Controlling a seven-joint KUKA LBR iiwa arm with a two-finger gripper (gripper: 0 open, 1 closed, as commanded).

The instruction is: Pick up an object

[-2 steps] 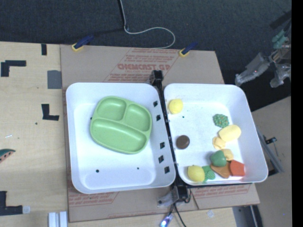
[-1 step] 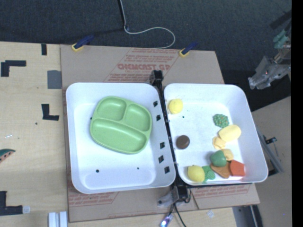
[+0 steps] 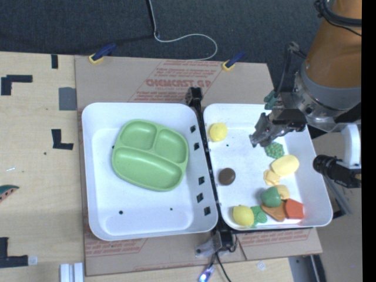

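Now | hand (image 3: 262,135) grip state unclear | pale yellow piece (image 3: 285,165) long axis left-right

Two white bins sit side by side on a cardboard sheet (image 3: 176,78) with red print on it. The left bin (image 3: 97,175) carries a green divided plate (image 3: 150,153), lying flat, three compartments showing. The right bin (image 3: 320,216) touches it along the middle seam, where black clips (image 3: 202,184) run down the join. A blue-and-yellow clamp (image 3: 103,53) bites each top corner of the cardboard. Above, a white cable (image 3: 176,38) loops across dark carpet (image 3: 70,13).
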